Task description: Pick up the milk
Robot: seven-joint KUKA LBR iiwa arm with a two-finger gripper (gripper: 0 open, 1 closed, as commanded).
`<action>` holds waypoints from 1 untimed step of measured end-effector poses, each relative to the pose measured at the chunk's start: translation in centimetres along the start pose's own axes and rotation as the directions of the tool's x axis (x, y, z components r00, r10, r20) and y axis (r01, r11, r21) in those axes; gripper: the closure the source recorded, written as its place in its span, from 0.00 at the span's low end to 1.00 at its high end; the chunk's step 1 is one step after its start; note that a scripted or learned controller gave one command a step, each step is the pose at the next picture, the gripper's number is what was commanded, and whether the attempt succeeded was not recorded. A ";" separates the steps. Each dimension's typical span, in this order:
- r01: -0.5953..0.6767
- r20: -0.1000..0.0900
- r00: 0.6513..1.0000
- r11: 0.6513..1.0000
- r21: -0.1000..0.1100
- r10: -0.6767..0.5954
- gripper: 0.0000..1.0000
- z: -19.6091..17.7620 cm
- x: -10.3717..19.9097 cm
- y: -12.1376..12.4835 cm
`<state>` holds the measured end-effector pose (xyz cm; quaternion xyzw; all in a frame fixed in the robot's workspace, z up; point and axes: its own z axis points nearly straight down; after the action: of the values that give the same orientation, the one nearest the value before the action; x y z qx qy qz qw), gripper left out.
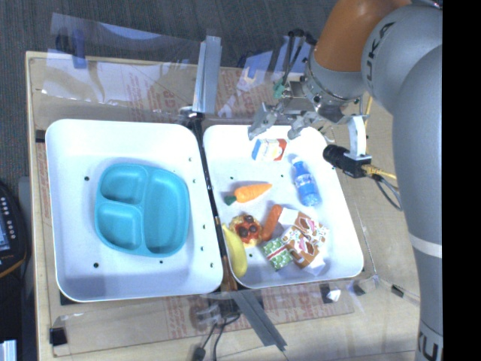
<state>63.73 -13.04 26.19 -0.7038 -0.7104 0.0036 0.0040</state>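
We are seeing the milk (pixel 268 150) lying near the top of the right bin (pixel 347 241), above the carrot (pixel 252 192). The gripper (pixel 277 125) is hanging just over it, fingers spread open, holding nothing.

Grey arm (pixel 406 59) reaches in from right, wrist bent down; claw (pixel 276 128) fingers spread apart, holding nothing.

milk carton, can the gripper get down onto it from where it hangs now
Probably yes. The gripper hangs open just above the milk at the right bin's far end. Nothing lies on the milk; the bottle and carrot sit apart from it.
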 end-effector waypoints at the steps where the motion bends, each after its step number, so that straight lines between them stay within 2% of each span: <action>1: 0.007 -0.001 1.000 1.000 0.008 -0.007 1.00 -0.5 0.2 0.1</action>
<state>63.83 -12.88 26.70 -0.7014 -0.7127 0.0060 0.0073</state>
